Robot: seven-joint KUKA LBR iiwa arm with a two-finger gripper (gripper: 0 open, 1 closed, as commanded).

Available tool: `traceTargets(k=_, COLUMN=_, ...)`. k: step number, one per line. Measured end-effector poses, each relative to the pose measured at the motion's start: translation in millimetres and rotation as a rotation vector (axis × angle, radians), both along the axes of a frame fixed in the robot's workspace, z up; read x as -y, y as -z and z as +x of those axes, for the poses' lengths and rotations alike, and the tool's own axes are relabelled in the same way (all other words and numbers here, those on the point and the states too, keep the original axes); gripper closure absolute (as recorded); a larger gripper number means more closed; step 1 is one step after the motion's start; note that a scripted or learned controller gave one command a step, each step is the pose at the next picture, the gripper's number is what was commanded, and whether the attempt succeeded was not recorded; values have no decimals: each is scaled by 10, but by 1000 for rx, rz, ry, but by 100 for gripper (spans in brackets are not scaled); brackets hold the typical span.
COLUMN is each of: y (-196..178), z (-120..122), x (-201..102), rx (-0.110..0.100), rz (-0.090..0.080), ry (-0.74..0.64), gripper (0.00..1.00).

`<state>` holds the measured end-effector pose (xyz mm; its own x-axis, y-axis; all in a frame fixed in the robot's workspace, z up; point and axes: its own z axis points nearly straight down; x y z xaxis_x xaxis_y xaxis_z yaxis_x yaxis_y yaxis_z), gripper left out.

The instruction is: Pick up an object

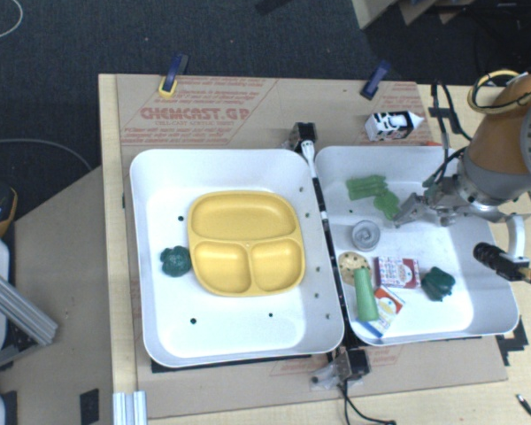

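From my overhead camera view I've got the two white bins side by side on the surface [124,131]. The left bin [159,308] has a yellow divided tray [246,242] sitting in the middle, with a small dark green lump [175,260] just beside the tray's left edge.

The right bin [496,317] is where the clutter is: a light green piece [374,192] near the top, a grey round thing [365,234] below it, a green tube-like item [365,294] lying lengthwise near the bin's left wall, a red and white packet [396,273] just beside it, and another dark green lump [439,283] to the right of the packet.

The hand [416,207] is low over the upper part of the right bin, just right of the light green piece. I can't tell what state it's in from this angle, and nothing I can see is in its grip.
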<state>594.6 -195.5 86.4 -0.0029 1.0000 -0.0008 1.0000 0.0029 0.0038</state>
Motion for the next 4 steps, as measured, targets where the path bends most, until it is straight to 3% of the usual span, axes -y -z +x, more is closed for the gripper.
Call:
traceTargets(k=1, y=-96, z=-12, x=1, rx=-2, rz=0, ry=1, gripper=100)
traceTargets(k=3, y=-1328, z=49, x=2, rx=5, rz=-3, ry=1, gripper=100)
traceTargets(k=4, y=-1393, z=59, x=2, rx=1, rz=-1, ry=2, gripper=100)
